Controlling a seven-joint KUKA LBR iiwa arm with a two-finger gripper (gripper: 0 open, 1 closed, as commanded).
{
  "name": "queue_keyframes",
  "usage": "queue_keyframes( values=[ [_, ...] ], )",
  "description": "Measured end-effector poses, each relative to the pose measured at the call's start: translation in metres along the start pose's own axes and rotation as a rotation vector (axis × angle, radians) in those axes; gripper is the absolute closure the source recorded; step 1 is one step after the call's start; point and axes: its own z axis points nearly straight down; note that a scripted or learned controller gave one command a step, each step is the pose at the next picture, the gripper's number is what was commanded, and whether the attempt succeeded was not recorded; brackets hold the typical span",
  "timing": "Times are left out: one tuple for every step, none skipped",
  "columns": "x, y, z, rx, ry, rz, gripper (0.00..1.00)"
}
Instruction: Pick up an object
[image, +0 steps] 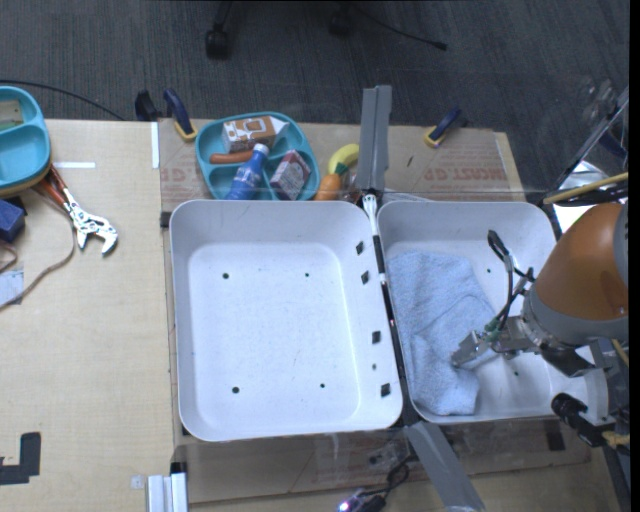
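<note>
Gripper (472, 352) low in right bin (450, 215), fingers narrow, nothing visibly between them. Towel (435, 300) lies flat, touching fingertips' left side. Pick not yet done; grasp and lift remain.

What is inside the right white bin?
A crumpled pale blue towel lies in the right white bin, with the tool at its edge. Anything beneath the towel is covered.

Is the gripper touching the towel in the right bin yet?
Cannot tell. In the camera view the gripper overlaps the towel's right edge, but height is unclear.
</note>
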Motion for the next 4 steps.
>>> queue_keyframes(
  values=[
    [-0.059,0.063,0.000,0.000,-0.002,0.364,0.00],
    [-0.082,0.132,-0.015,-0.002,0.007,0.394,0.00],
    [-0.065,0.099,-0.043,0.001,-0.002,0.401,0.00],
    [-0.065,0.099,-0.043,0.001,-0.002,0.401,0.00]
  ],
)
